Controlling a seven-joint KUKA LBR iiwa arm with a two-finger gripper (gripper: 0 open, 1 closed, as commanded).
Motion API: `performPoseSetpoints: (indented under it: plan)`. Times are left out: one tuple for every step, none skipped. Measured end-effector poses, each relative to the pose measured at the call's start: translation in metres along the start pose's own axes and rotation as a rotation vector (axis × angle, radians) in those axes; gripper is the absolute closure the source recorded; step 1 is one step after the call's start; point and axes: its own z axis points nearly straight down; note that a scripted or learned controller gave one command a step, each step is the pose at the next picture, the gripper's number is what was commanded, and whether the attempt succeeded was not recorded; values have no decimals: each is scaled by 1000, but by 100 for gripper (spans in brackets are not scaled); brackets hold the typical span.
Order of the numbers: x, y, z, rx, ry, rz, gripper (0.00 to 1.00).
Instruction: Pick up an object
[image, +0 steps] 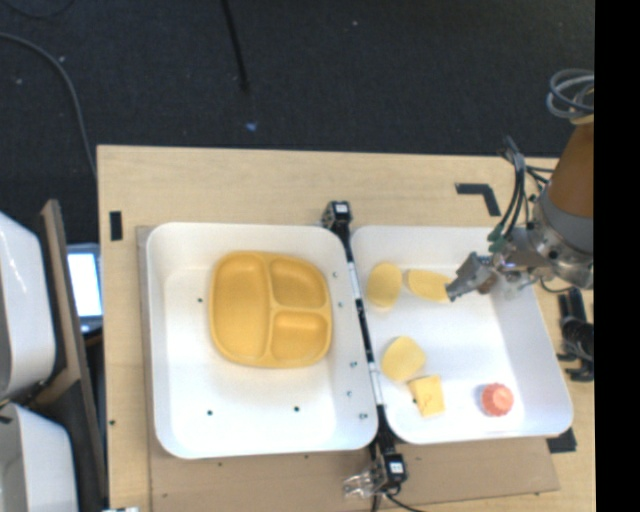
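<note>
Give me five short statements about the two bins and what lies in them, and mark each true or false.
1. The yellow divided plate lies in the left bin. True.
2. The right bin holds two items. False: it holds five, namely a yellow piece near the divider, a yellow piece by the gripper, a round yellow piece, a yellow block and a pink-red item.
3. The pink-red item lies near the right bin's lower right corner. True.
4. The gripper is above the left bin. False: it is over the right bin, next to a yellow piece.
5. The yellow block rests on the plate. False: it sits in the right bin, below the round yellow piece.
</note>
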Motion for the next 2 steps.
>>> performPoseSetpoints:
  plan:
    - [0, 1, -3, -6, -1, -1, 0]
    - [6, 4, 42, -2, 0, -1, 0]
